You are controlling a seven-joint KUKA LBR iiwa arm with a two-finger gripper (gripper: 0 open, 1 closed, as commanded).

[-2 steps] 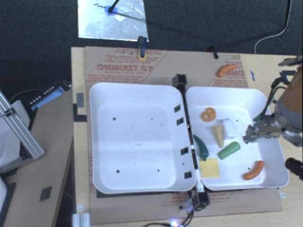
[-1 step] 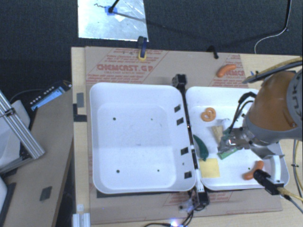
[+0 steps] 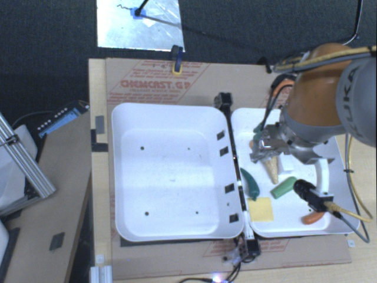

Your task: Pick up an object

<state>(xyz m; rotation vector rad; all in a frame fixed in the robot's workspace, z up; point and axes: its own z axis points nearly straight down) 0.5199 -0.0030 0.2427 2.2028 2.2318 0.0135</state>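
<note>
Camera view: the gripper (image 3: 263, 148) hangs low over the right bin (image 3: 288, 215), near that bin's left side. I cannot tell if it is clenched or let go, because the wrist hides that part. Nothing can be seen held in it.

All the things to pick lie in the right bin. A tan cone (image 3: 271, 170) sits just under the gripper, on its near side, and its wide end points toward the gripper. A green cylinder (image 3: 283, 187) lies just beside the cone, nearer and a bit to the right. A dark green curved piece (image 3: 251, 184) lies by the bin's left wall. A flat yellow square (image 3: 261, 209) lies near it, close to the near wall. A small orange thing (image 3: 313, 218) is in the near right corner. A white curved piece (image 3: 321, 175) lies on the right side. The left bin (image 3: 171, 175) has nothing in it.

I think the cone is the best thing to grab, since it is the closest. To do it well, the gripper should come straight down over the cone's middle and squeeze across its narrow sides. The cone gets thin at one end, so it may slip out. The green cylinder is very close, so the gripper should not bump it. The yellow square looks too flat to grab well.
</note>
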